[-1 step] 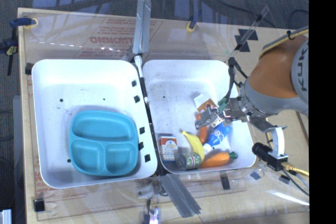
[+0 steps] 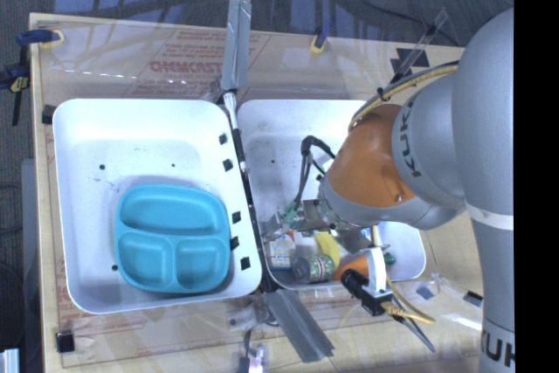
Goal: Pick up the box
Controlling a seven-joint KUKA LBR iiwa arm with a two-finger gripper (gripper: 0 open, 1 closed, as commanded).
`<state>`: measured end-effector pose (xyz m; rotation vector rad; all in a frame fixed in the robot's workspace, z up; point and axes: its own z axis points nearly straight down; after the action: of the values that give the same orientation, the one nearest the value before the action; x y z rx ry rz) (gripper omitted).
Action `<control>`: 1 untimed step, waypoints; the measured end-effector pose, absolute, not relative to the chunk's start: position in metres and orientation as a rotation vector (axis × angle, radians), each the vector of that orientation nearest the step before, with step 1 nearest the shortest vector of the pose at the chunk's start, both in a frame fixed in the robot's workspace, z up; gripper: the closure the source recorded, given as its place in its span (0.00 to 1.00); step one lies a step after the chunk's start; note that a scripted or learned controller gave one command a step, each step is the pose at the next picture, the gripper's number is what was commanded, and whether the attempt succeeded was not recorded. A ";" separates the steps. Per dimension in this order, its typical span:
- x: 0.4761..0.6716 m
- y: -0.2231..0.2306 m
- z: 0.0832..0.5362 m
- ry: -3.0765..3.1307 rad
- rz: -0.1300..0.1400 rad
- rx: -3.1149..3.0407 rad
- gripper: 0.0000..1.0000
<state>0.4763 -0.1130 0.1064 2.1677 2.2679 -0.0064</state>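
Low over the right bin point(image 2: 262, 122), jaws unreadable, the gripper point(image 2: 293, 218) should descend squarely onto the small box point(image 2: 279, 254), avoiding neighbouring clutter.

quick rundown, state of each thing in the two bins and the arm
blue tray: lying flat and upright in the left bin, its three compartments bare
right bin: holds a pile of small items at its near end
small items: crowded together, partly hidden by the arm, too cluttered to tell the box apart
arm: reaching down over the right bin, above the pile
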 end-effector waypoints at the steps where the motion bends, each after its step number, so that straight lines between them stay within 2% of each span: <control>1: 0.478 -0.116 0.095 2.281 -0.003 2.141 0.00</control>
<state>0.4780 -0.1157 0.0951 2.1406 2.2811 -0.0035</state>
